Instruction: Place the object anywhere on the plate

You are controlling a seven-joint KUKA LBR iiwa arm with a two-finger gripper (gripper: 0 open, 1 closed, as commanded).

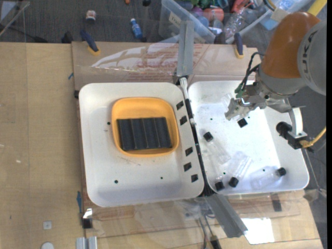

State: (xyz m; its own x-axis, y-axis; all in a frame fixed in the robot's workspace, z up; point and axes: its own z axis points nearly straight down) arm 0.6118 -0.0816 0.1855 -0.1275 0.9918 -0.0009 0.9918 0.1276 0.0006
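An orange plate (120, 113) sits in the left bin (98, 180), with a dark ribbed rectangular block (144, 134) lying flat on it. In the right bin (295, 165) a clear plastic object (239, 165) lies near the front, hard to make out against the white floor. Another clear piece (262, 178) rests beside it. My gripper (239, 114) hangs over the back middle of the right bin, behind the clear object and well right of the plate. Nothing shows in its grasp.
Several small dark pieces (207, 136) are scattered on the right bin's floor. A divider with black tabs (188, 134) separates the two bins. A tub of coloured items (218, 4) stands behind the bench. A black fitting (286, 131) sits at the right bin's right side.
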